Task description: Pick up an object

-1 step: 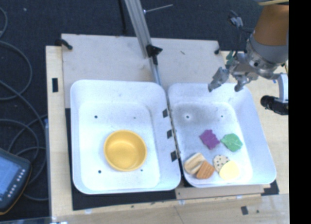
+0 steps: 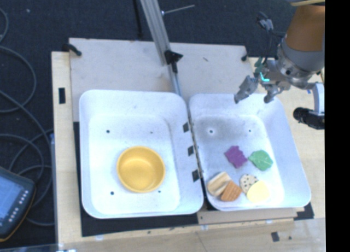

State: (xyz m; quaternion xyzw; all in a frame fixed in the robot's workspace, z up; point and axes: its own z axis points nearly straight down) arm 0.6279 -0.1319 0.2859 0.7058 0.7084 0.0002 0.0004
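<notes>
While the gripper [image 2: 256, 93] hovers above the right bin's [image 2: 284, 130] far rim, its fingers (spread apart) grip nothing. Toy foods cluster near that bin's front; a yellow bowl [image 2: 141, 168] sits in the left bin [image 2: 98, 130].

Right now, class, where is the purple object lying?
In the camera view, the purple object lies in the right bin, toward its near half, just left of the green object and above the small cluster of food-like pieces.

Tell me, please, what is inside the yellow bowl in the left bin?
The yellow bowl in the left bin shows only its own yellow inner surface, with no object in it. What lies beneath the bowl is covered and cannot be seen.
</notes>
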